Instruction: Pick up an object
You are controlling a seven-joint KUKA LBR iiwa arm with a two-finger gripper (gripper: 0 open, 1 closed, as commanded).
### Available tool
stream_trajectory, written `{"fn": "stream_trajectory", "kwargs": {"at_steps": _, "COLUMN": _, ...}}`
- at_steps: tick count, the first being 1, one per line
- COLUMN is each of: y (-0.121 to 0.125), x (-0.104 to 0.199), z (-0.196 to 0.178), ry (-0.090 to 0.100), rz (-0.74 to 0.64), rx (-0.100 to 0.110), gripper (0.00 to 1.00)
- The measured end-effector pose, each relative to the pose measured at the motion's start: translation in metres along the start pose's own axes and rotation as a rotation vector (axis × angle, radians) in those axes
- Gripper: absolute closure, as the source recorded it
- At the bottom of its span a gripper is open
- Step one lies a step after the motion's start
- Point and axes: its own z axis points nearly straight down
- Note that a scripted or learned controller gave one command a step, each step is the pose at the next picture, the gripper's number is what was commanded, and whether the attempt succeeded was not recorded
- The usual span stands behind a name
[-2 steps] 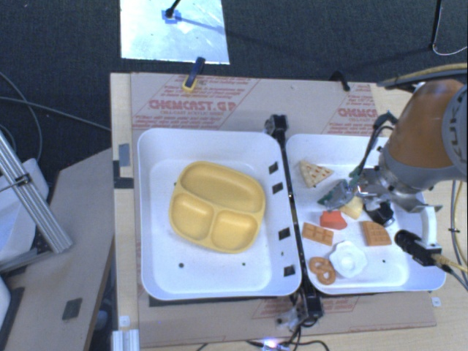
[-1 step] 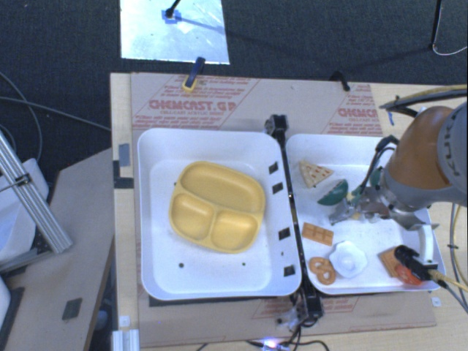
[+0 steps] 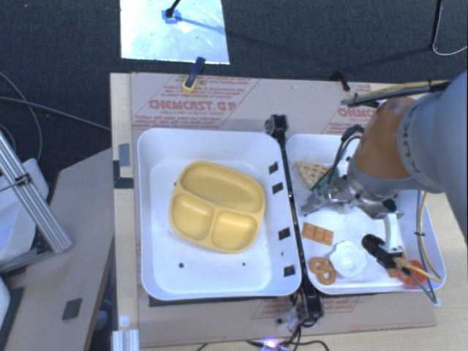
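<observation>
in the left bin [image 3: 157, 196] sits a yellow divided plate [image 3: 216, 205]. in the right bin [image 3: 431, 247], just left of the gripper [image 3: 319, 196], your nearest pick is the waffle square [image 3: 317, 233]: light, stiff, flat, long axis left-right; take its edges. finger state: cannot tell.

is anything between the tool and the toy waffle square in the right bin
Nothing visible does. The tool hangs low over the right bin, and the waffle square lies just below it in the camera view, on bare bin floor.
</observation>
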Motion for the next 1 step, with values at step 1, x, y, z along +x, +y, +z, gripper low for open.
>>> {"fn": "stream_trajectory", "kwargs": {"at_steps": 1, "y": -0.0345, "x": -0.072, "z": -0.0003, "ry": -0.001, "rz": 0.013, "rx": 0.004, "gripper": 0.0}}
